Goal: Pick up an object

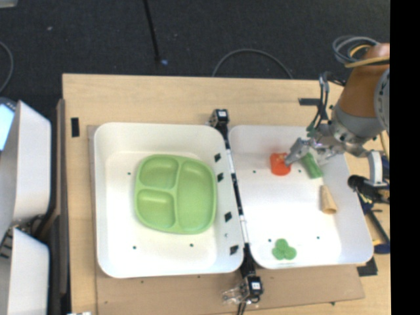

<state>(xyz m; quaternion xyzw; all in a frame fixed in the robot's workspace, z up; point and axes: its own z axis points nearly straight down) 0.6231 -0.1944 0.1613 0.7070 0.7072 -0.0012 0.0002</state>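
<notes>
A: What is seen from the camera above?

B: A wooden tabletop (79, 104) is set on dark carpet (197, 18), with cables lying there. A green divided plate (176, 193) lies in the left bin (108, 241).

A: And the right bin (354, 241)?

B: An orange object (280, 164) is placed just beside the claw (307, 151), with a green piece (312, 168) under it. A tan cone (327, 199) and green cluster (284, 249) lie apart. Whether the claw is parted or closed cannot be told.
</notes>
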